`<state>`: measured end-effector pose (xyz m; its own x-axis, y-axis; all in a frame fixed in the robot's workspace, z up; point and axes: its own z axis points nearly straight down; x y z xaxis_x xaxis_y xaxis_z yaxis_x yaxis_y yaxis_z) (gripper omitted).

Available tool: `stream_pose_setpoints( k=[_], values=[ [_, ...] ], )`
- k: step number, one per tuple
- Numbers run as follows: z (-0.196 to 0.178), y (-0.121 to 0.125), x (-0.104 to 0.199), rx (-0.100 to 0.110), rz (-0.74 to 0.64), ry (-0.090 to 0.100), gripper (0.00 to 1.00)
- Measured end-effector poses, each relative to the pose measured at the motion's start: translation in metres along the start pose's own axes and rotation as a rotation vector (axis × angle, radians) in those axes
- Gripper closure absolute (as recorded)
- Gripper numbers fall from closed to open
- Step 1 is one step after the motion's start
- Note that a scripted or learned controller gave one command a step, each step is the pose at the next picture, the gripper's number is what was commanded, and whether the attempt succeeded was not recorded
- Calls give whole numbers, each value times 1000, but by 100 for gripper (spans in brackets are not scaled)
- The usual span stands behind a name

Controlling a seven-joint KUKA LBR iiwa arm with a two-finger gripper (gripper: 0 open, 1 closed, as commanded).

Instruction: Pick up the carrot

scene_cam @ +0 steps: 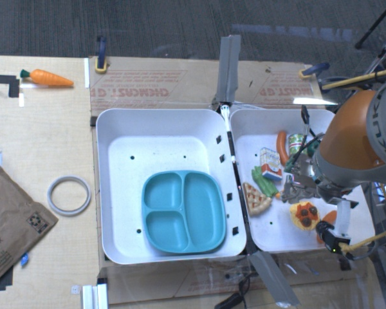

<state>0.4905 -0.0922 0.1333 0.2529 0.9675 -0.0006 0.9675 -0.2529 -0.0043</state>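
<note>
The carrot point(47, 78) is being seen lying on the table point(45, 140) at the far left, outside both bins and well apart from the arm. The gripper point(293, 184) is being held over the right bin point(270, 234), close above the pizza slice point(257, 198) and a green toy point(265, 182); whether it is apart or together cannot be told. A blue divided plate point(183, 211) is being carried by the left bin point(116, 172).

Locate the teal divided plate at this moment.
The teal divided plate lies flat in the left white bin, toward its near right corner, beside the divider between the bins.
</note>
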Motion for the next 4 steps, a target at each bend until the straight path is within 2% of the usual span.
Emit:
stream_pose_setpoints(
  k=[1,2,3,4],
  values=[
    [-58,14,11,-4,-229,-1,100],
    [-58,14,11,-3,-229,-1,0],
    [-80,33,32,-2,-285,-1,0],
    [-17,22,-63,0,-111,-1,0]
  ],
)
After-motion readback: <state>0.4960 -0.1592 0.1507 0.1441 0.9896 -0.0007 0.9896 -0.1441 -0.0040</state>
